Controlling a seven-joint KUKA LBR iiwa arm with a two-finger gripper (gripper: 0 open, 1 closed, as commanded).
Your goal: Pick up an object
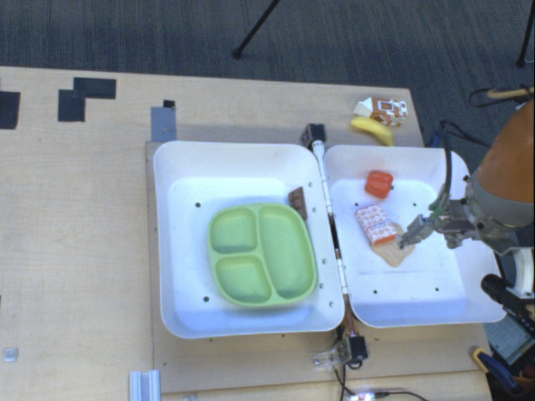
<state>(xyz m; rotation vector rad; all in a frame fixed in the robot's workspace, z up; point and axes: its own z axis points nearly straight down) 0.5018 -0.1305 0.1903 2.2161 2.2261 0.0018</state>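
The right bin [435,295] holds three items. A red-orange pepper-like toy [379,183] lies near its back. A small red and white packet [374,222] sits in the middle, and a flat tan slice [393,254] lies just in front of it. My gripper [407,238] reaches in from the right, low over the bin. Its tip is at the right edge of the tan slice and close to the packet. Nothing is visibly lifted off the bin floor.
The left bin [180,224] holds a green divided plate [262,255] and a small brown piece [297,198] by its right wall. A yellow banana [372,129] and a small carton [389,109] lie on the bench behind the right bin.
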